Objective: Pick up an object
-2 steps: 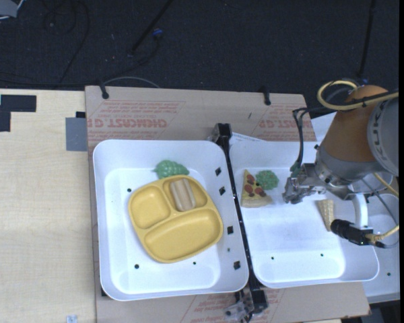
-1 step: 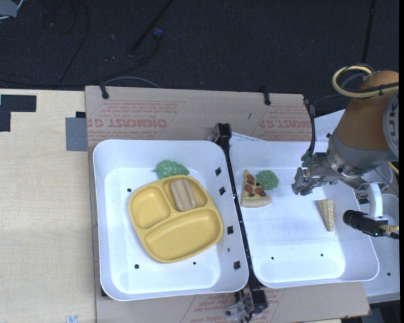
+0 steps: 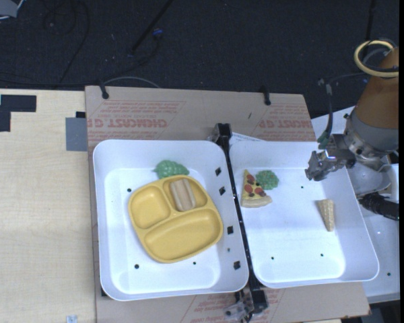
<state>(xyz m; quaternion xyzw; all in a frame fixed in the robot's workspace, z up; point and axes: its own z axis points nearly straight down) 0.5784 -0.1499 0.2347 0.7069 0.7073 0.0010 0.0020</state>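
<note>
Two white bins (image 3: pixel 121 180) on cardboard (image 3: pixel 188 116) over a pale bench (image 3: pixel 34 200) — gripper (image 3: pixel 321 165) state unclear.

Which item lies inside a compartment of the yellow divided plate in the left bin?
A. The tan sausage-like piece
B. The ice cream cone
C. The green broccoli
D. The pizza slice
A: the tan sausage-like piece sits in an upper compartment of the yellow divided plate, while the pizza slice and the cone lie in the right bin.
</note>
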